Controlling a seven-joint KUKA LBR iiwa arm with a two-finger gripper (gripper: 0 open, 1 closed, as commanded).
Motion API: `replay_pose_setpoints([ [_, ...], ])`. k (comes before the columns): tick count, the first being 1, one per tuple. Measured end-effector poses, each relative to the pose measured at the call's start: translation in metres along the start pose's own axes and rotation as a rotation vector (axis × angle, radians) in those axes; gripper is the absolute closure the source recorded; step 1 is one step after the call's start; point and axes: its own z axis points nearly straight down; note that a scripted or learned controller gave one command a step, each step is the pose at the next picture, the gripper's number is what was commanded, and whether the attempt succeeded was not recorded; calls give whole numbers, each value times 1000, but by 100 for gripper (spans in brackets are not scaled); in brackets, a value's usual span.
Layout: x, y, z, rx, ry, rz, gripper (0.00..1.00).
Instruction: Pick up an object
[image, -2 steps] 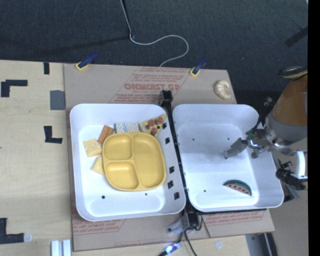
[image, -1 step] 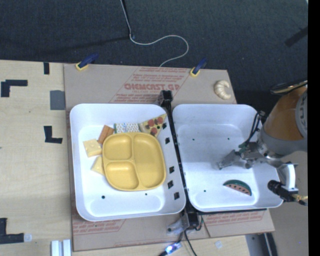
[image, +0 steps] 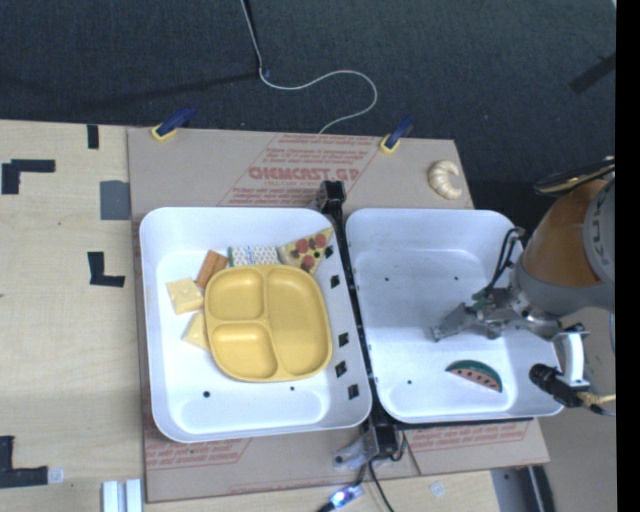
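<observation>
Holding a yellow divided plate (image: 268, 322) over scattered toy food pieces (image: 186, 296), the left bin (image: 160, 300) sits beside the right bin (image: 420, 240), where a watermelon slice (image: 474, 376) lies. Both rest on cardboard (image: 290, 165) over a wooden bench (image: 60, 300). The gripper (image: 450, 326), its state unclear, hovers just above-left of the slice, apart from it.

Grey arm (image: 570, 260) reaches leftward, gripper (image: 450, 325) angled low
</observation>
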Motion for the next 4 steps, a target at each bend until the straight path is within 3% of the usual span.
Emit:
replay_pose_setpoints([
  [1,0,1,-11,-3,-1,0,100],
  [4,6,18,-142,-4,1,-1,100],
])
